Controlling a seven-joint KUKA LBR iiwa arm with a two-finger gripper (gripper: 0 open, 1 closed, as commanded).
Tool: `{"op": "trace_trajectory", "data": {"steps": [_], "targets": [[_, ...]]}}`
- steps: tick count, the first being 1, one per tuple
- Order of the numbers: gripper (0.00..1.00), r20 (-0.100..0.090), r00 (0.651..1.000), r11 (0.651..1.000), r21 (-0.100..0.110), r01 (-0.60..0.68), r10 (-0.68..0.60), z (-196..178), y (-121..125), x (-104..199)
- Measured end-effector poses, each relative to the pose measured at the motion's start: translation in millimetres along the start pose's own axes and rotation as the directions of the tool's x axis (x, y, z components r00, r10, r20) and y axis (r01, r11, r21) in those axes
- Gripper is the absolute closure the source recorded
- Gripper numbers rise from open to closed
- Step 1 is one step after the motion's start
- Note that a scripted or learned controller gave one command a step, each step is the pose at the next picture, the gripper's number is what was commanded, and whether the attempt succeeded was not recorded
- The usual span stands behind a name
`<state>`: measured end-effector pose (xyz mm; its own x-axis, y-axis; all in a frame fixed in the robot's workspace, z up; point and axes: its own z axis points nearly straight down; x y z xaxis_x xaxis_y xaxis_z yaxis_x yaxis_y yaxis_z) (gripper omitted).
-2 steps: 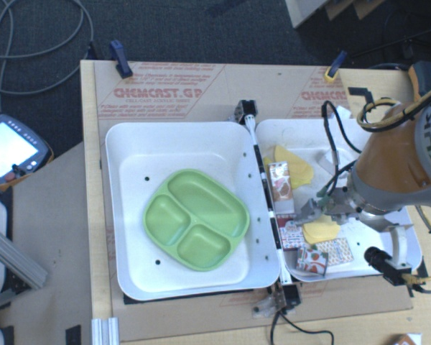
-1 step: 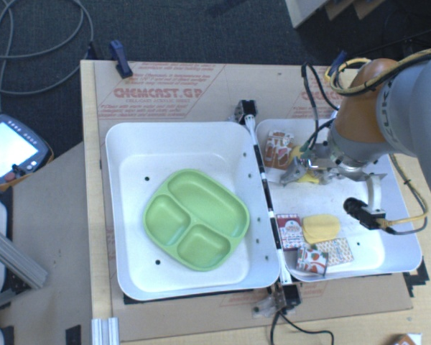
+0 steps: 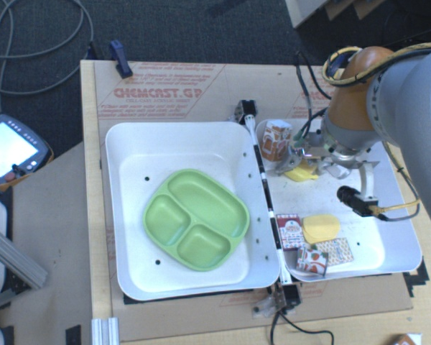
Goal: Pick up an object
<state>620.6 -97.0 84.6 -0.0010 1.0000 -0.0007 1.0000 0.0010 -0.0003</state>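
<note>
Two shallow white bins are seen from above on a bench. The left bin [image 3: 129,149], at the centre of the frame, bears a green divided plate [image 3: 195,219]. The right bin [image 3: 399,246], at the right of the frame, bears several small things.

The grey arm [image 3: 406,95] with its orange band is reached in from the upper right, and its gripper [image 3: 312,157] is lowered at the upper end of the right bin. Whether the gripper is released or clenched cannot be told, as its tips are hidden among its own body and cables.

Just under the gripper a small yellow piece [image 3: 302,172] is seen, touching or nearly touching it. Beside it, to the left, a small red-and-white cup [image 3: 276,141] stands upright against the bin wall.

Lower in the bin lie a pale yellow block [image 3: 322,228] and flat printed packets [image 3: 312,254], close together.

The yellow piece is judged light, small and probably soft or thin; it would best be pinched across its narrow width. The cup is judged light and easily tipped or crushed.
</note>
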Motion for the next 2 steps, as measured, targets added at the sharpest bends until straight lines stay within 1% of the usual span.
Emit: {"op": "trace_trajectory", "data": {"steps": [1,2], "targets": [[1.0,0.001,1.0,1.0,-0.002,0.001,-0.001,-10.1,0.5,0.2],[1.0,-0.001,1.0,1.0,-0.002,0.001,-0.001,-100.7,-31.5,61.2]]}}
